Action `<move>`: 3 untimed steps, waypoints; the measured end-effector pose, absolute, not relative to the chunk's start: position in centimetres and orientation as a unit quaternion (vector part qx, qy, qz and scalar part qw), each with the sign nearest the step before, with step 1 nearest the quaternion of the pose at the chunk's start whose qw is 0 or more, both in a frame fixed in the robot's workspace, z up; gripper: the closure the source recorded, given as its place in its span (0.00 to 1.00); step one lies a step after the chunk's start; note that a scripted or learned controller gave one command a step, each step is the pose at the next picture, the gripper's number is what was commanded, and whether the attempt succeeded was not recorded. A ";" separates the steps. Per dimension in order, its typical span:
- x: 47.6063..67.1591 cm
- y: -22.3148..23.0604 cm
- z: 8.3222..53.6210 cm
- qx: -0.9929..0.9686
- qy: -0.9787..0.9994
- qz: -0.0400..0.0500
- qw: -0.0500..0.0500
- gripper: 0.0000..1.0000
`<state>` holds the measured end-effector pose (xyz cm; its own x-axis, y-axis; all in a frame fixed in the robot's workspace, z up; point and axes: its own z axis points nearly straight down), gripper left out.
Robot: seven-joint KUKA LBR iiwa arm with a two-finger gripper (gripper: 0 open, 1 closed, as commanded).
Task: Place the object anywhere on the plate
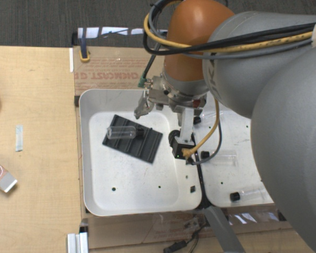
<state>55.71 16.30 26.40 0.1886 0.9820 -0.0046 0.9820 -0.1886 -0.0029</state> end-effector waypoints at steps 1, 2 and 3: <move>55.7 16.3 27.1 0.770 0.638 -0.005 0.001 1.00; 55.7 16.3 27.1 0.770 0.638 -0.006 0.001 0.00; 65.8 18.6 19.6 0.823 0.569 -0.003 0.001 0.00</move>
